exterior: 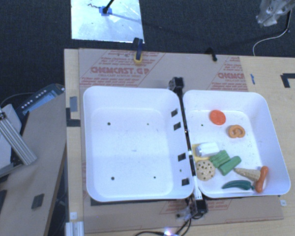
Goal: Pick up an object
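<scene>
The gripper (274,6) hangs high, well beyond the right bin (273,127), presumably leaving the camera an unobstructed look at the toy food, including an orange disc (217,117), inside it.

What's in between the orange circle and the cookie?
From the camera view, a white block lies between the orange circle and the cookie, beside bare bin floor.
</scene>
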Motion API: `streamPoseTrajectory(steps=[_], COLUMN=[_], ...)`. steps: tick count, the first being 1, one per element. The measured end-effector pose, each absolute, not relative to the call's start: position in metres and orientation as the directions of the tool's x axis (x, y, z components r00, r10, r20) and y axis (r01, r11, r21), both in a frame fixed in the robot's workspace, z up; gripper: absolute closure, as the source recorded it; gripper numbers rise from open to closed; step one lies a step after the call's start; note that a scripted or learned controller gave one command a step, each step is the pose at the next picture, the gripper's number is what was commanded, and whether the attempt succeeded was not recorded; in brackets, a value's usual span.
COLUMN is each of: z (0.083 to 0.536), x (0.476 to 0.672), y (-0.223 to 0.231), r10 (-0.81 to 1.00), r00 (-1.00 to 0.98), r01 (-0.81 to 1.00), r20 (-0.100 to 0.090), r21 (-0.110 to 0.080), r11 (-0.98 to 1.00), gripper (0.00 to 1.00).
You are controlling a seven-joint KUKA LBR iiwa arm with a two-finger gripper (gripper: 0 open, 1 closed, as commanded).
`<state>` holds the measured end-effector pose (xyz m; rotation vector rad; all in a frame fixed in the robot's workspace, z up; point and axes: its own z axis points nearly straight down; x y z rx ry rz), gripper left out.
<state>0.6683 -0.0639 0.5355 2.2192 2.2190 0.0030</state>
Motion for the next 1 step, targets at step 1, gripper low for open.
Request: streamPoseTrajectory(steps=[1], z=[0.5355], x=[0.6682], y=[-0.0887], r10=[1.0], r00=[0.001], r01=[1.0], r20=[-0.001], r21=[0.003], r11=[-0.001], gripper=[1.0])
